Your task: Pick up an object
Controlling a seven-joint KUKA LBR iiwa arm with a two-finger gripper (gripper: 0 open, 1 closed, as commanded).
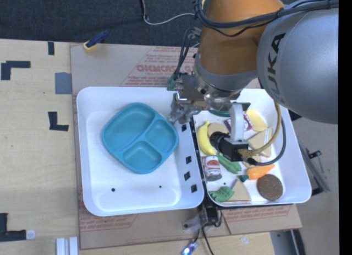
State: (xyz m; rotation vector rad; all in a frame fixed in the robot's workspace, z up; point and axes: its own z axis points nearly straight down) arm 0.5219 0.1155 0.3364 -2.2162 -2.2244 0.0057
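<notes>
My gripper (180, 114) hangs over the divider between the two bins, at the upper right corner of the blue divided plate (139, 137) that lies in the left bin (88, 138). Nothing shows between its tips. Just right of it, in the right bin (297, 171), lie a yellow banana (204, 139), a small can with a red label (212, 167), an orange carrot (258, 171), a brown round disc (270, 186) and green leafy pieces (223, 194). The big arm body hides the back of the right bin.
A pale yellow piece (256, 119) lies at the right bin's back, a tan flat slice (240, 192) near its front. A blue and yellow clamp (95, 39) rests on the bench at the back left. A cable (165, 20) trails behind the bins.
</notes>
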